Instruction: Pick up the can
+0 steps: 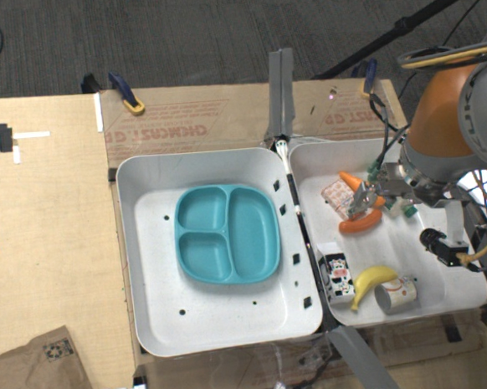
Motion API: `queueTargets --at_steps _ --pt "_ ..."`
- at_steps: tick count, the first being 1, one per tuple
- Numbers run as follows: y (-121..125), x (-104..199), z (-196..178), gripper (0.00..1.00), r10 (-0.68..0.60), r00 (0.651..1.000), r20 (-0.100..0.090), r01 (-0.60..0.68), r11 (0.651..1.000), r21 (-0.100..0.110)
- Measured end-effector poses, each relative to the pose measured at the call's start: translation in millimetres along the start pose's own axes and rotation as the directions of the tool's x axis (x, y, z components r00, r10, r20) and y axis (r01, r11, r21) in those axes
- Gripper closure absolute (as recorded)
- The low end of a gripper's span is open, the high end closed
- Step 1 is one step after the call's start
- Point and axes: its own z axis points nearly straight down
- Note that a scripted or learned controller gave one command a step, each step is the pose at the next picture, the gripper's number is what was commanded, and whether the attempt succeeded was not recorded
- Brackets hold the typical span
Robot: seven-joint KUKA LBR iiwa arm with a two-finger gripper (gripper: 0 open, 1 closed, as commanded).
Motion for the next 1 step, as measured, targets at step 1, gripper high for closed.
queueTargets --at_steps 1 --pt "-6.0 -13.3 -20.5 0.00 0.168 0.986 0.001 -0.168 0.986 0.001"
